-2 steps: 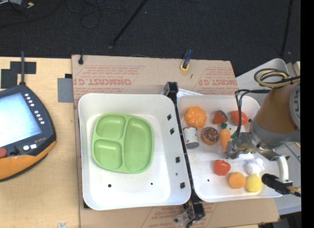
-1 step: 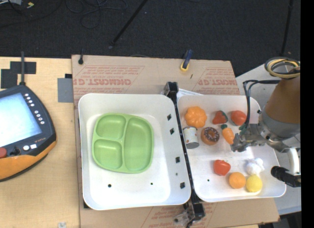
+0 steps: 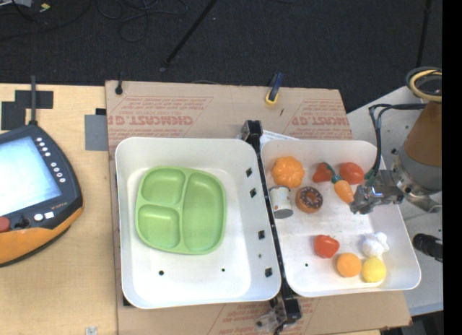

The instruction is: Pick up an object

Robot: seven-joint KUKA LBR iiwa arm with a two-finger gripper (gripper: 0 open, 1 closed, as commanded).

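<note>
Beside gripper [image 3: 363,202], carrot [image 3: 343,191] lies diagonal, tip lower right

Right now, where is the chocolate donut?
The chocolate donut lies in the right bin, near its left side, below the orange pumpkin and beside the small can.

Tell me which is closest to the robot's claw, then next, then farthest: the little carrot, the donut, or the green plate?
From the gripper:
1. Carrot, right beside it in the right bin.
2. Donut, further left, same bin.
3. Green plate, away in the left bin.
</note>
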